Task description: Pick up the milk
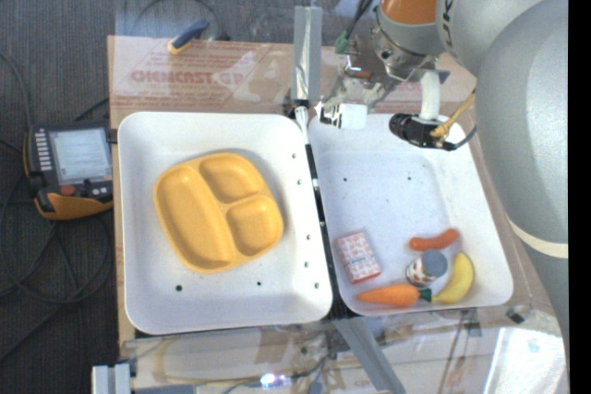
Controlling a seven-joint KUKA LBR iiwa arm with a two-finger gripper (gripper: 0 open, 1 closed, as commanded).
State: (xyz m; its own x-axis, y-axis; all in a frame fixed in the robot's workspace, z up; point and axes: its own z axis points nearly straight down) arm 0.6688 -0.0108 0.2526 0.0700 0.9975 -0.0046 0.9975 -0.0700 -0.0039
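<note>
Up at the far edge of the right bin point(480, 198), the jaws point(355, 97) hang below the orange-banded wrist, but whether they are spread or closed cannot be told from this slant; a small white piece sits just under them near the bin's far left corner, and nothing can be seen gripped. The milk point(357, 256), a small pinkish carton, lies flat on the right bin's floor toward the near side, just beside the divider between the bins and well apart from the jaws. Near it, along the near wall, rest a carrot point(391, 295), a banana point(458, 280), a red sausage point(433, 241) and a small round can point(428, 269). The left bin point(138, 291) carries a yellow divided tray point(219, 210). By these signs the task looks barely begun: the carton is untouched, and the arm would need to travel toward the near side, descend, close and lift.
</note>
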